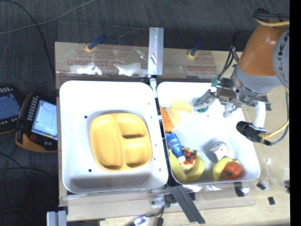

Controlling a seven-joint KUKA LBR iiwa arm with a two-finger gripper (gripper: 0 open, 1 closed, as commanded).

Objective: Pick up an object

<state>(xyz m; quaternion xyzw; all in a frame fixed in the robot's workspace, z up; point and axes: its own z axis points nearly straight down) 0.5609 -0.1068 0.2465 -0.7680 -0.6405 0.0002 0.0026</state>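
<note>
Lying beside gripper (215, 102): pale block (181, 107)

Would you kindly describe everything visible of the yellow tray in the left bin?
The yellow tray is a rounded-square plate, seemingly smooth plastic, split into three compartments: one long one on its left and two smaller ones on its right. It lies flat, open side up, about mid-floor in the left bin, slightly turned against the bin's walls. All three compartments look bare. Only the bin's floor touches it.
</note>
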